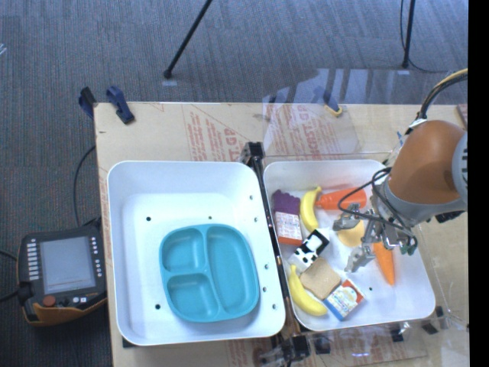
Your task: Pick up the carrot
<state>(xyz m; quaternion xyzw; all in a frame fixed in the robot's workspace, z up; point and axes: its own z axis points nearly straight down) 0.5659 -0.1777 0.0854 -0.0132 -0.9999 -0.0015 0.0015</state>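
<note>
1. We see two white bins: the left bin (122, 205) and the right bin (412, 300).
2. A turquoise divided plate (208, 272) lies in the left bin.
3. The carrot (385, 262) is bright orange; a second orange piece (340, 199) lies near the bin's top.
4. We count two yellow bananas, one (309, 207) near the top, one (302, 294) near the bottom.
5. A purple item (285, 202) sits beside a red-and-white packet (288, 226).
6. A black-and-white patched toy (310, 249) sits above a tan bread slice (320, 279).
7. A small carton (344, 300) shows red, blue and white.
8. The table (191, 132) is pale brown board with red printing.
9. The arm's band (428, 163) is orange; the tool (368, 252) is grey metal.
10. The floor (92, 37) is dark grey-blue carpet.
</note>
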